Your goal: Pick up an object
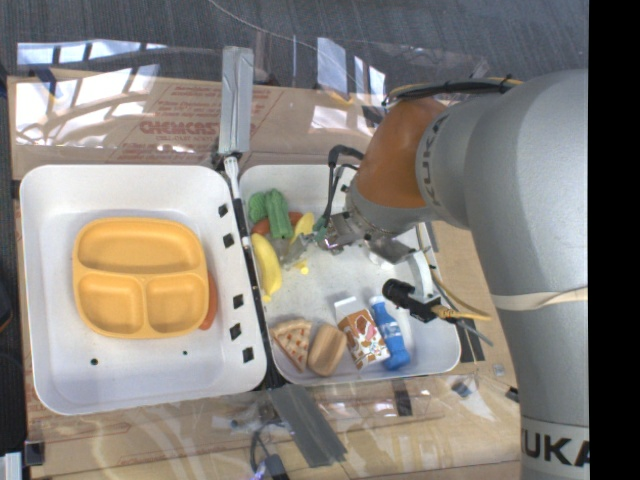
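The gripper hangs low over the upper left part of the right bin, among a tight cluster of play food, and the arm's grey and orange bulk covers it from above, so whether it is open or closed cannot be told, nor whether it touches anything. Just beside it to the left lies a banana, against the bin's left wall. Its long axis runs almost straight up and down the view, with the lower end leaning slightly right. Above the banana are two green vegetables, side by side and lengthwise in the same direction, with a bit of orange showing between them and the banana. A smaller yellow piece sits near the gripper, partly hidden and hard to name. Along the bin's near edge lie a pizza slice, a bread roll, a small carton and a blue bottle, close together in a row. The upper right part of this bin is hidden by the arm. The left bin holds a yellow divided tray.
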